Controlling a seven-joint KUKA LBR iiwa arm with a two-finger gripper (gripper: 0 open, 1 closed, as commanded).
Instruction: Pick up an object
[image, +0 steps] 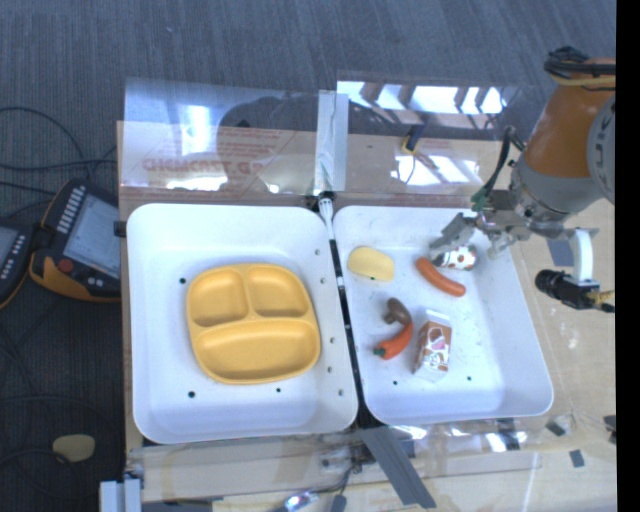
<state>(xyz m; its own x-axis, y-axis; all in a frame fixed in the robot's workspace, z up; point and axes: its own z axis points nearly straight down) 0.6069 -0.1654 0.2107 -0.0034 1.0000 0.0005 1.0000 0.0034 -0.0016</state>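
Observation:
The right bin (500, 390) holds several small items. A yellow rounded piece (371, 264) lies near its left wall and a red sausage (441, 277) lies toward the back. At the middle are a brown piece (397, 311), an orange carrot (394, 344) and a small brown-and-white carton (433, 347). My gripper (457, 243) is low over the back of this bin. It is right above a small white-and-red object (462, 260), just beyond the sausage. Whether it touches that object is unclear.
The left bin (160, 400) carries a yellow divided tray (254, 322). A raised divider (338, 300) runs between the two bins. Clear panels stand behind both bins. A pendant with cables (75, 240) lies on the floor at the left.

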